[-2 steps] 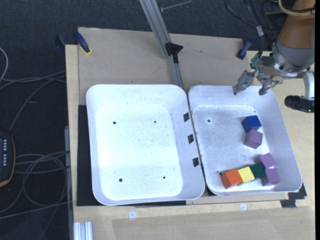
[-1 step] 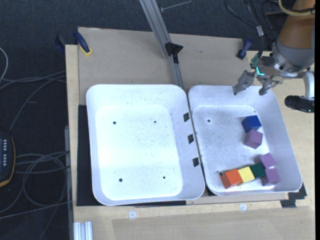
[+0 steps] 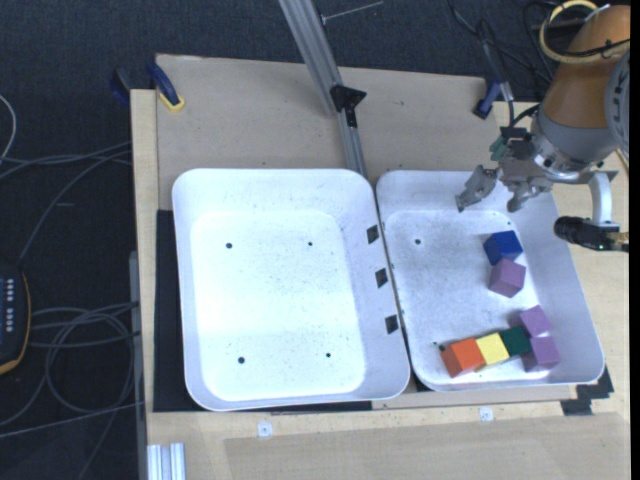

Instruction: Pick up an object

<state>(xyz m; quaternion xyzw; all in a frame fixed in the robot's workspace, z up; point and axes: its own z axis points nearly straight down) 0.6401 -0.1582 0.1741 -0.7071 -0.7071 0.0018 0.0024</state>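
The arm (image 3: pixel 585 78) has a rounded orange band above a grey wrist section. A yellow cable (image 3: pixel 565 18) loops over its top. Below the wrist sits a grey metal gripper (image 3: pixel 497 196) with two slim grey jaws, and small dark fittings cluster around its base.

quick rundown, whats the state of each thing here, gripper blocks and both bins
gripper: fingers spread open, nothing between them, above the right bin's far end
blue block: loose in the right bin, nearest the gripper
purple block: loose, just beside the blue block
row of orange, yellow and green blocks: lying along the near wall
two purple blocks: at the row's right end
right bin: holds all the blocks
left bin: flat on the bench
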